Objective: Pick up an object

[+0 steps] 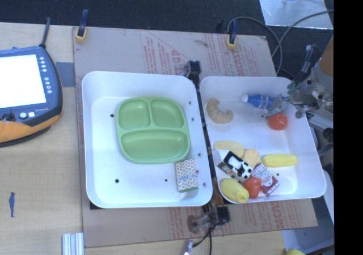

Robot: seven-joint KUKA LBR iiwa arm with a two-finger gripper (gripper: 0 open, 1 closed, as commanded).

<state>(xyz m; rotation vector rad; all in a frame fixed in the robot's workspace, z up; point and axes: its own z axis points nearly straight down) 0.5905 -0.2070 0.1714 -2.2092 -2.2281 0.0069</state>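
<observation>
Red tomato (pixel 277 121) sits just beside my end effector (pixel 295 101), whose grip state I can't tell, with the blue bottle (pixel 260 100) near it, so I judge a descent may knock either aside.

From my remote seat I count two shallow white plastic bins: the left bin (pixel 96 135) and the right bin (pixel 309 152). In the left bin I count one pale green divided plate (pixel 152 130) and one small patterned carton (pixel 186 175). In the right bin I count one tan croissant (pixel 219 111), one blue-labelled bottle (pixel 258 100), two red round pieces (pixel 277 121) (pixel 253 186) and two yellow oblong pieces (pixel 279 161) (pixel 233 190).
</observation>
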